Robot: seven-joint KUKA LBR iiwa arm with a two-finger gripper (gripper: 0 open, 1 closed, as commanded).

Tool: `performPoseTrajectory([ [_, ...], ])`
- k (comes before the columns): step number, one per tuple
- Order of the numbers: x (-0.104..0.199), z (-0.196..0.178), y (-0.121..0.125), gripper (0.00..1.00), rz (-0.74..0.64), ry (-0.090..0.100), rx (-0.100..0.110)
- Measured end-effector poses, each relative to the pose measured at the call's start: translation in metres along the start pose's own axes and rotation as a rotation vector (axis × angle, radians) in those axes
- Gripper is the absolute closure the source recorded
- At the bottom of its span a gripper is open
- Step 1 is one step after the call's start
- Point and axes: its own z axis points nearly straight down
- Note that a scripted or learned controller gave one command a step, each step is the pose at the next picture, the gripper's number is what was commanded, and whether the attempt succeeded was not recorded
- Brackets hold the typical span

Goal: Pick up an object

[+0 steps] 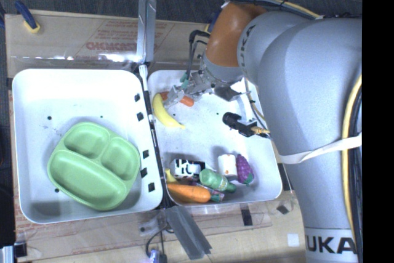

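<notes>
My gripper [180,94] is low over the far left part of the right bin [206,117], at the end of the grey arm with its orange band [225,34]. A yellow banana [162,113] lies just below and left of it, along the bin's left wall. A small orange-red piece [187,101] sits right under the gripper tip; whether it is held I cannot tell. Along the near wall lie an orange carrot [188,193], a green toy [215,180], a black-and-white piece [187,167], a white cup [227,164] and purple grapes [245,169].
The left bin [37,95] holds a green divided plate [92,164] in its near half. A metal divider [146,28] stands between the bins at the back. The arm's bulky grey body [308,89] covers the right bin's right side.
</notes>
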Motion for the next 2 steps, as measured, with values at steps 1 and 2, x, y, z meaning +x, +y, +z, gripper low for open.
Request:
performPoseTrajectory([
  [1, 0.001, -0.011, 0.0, 1.0, -0.006, 0.0, 0.002],
  [2, 0.013, -0.102, 0.003, 1.0, 0.137, 0.0, -0.004],
])
